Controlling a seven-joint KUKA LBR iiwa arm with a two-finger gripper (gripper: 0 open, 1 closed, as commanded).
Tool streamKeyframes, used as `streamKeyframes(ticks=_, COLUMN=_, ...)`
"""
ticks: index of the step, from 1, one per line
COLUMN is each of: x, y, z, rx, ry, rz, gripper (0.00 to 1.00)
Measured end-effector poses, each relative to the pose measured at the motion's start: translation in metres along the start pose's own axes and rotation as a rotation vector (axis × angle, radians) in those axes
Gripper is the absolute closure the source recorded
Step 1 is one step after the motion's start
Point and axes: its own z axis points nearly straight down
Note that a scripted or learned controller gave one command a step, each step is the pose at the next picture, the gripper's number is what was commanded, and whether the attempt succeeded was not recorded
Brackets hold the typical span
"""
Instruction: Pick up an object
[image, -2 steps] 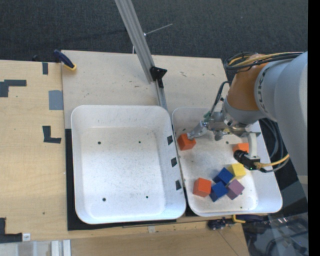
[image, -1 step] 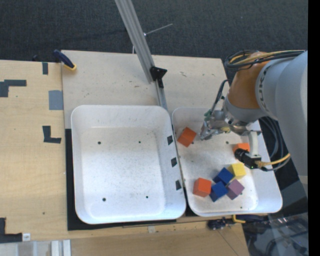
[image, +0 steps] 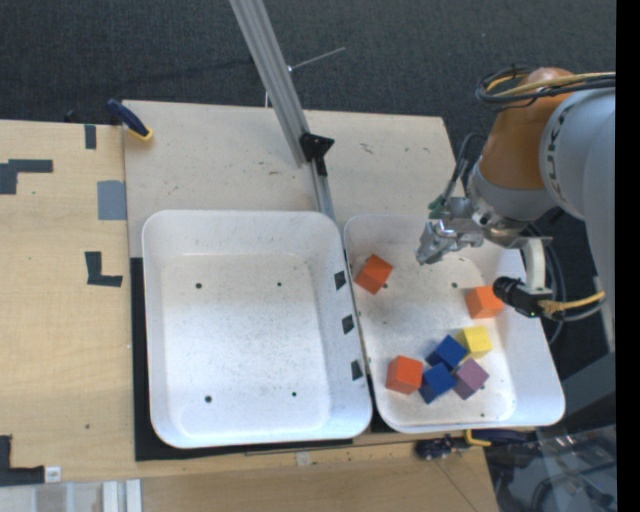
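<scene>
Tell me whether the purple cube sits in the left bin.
No: the purple cube lies in the right bin, beside the blue cubes.

Far left of the hand (image: 432, 250), the wooden counter (image: 60, 350) carries a grey tape patch (image: 112, 199) and dark tape marks (image: 97, 268). A blue-and-yellow clamp (image: 130, 120) lies farther up-left. A slanted metal rail (image: 272, 70) rises nearer, above-left of the hand.

A light wooden bench (image: 60, 320) patched with grey tape (image: 111, 200) stands on dark carpet (image: 150, 50), a metal pole (image: 275, 75) slanting overhead.
</scene>
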Motion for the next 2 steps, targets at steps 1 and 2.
streamKeyframes(ticks=1, x=0.0, y=0.001, z=-0.036, rx=0.002, ry=0.001, rz=0.0, gripper=1.0)
streamKeyframes(ticks=2, x=0.049, y=0.008, z=-0.03, rx=0.006, ry=0.002, rz=-0.004, gripper=1.0)
